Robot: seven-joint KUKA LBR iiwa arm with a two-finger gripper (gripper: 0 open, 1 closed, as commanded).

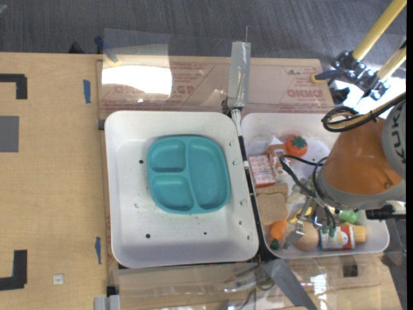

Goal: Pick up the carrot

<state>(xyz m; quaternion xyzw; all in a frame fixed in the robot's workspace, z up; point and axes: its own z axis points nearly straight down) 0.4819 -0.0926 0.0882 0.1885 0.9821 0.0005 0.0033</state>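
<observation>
The gripper [308,219] hung low in the right bin [381,241] beside the carrot [278,229]; its opening I cannot tell. The table [51,192] was brown.

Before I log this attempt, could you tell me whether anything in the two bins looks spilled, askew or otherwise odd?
Nothing stands out. The teal plate lies flat in the left bin. The carrot, tomato and other food are jumbled loosely in the right bin, with nothing spilled outside.

Two bins sit side by side on the bench. The left bin [122,173] holds a divided plate [189,174] near its middle. The right bin [377,241] holds the carrot [278,230] near its front edge, a tomato [297,144] toward the back and a bottle [340,237] right of the carrot.
</observation>
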